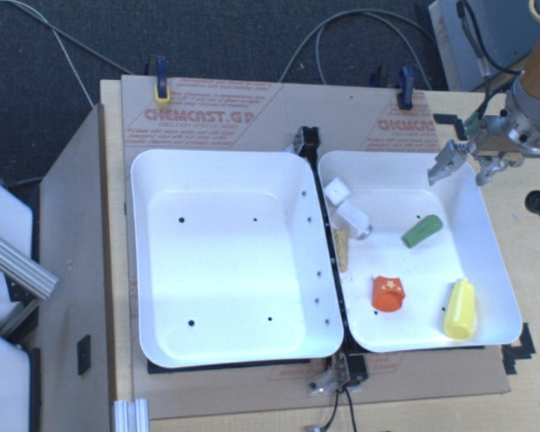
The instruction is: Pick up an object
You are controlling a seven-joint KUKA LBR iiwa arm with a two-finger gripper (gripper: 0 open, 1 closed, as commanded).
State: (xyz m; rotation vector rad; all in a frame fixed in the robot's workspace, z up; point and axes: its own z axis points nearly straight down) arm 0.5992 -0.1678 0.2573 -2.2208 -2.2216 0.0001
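The tool [463, 167] hung over the right bin's [486, 232] far right corner, fingers spread apart with nothing between them. Inside that bin lay a green cylinder [422, 231], a yellow bottle [460, 309], an orange-red piece [387, 293] and a white block [337, 190] near the divider, all apart from the tool.

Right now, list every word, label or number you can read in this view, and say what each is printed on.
"CHEMCAST GP", in red, on the board's protective film behind the left bin.
The same red print, partly legible as "CHEMCAST", on the film behind the right bin.
Smaller red lines beneath both: too blurred to read.
Objects in the right bin: no readable text.
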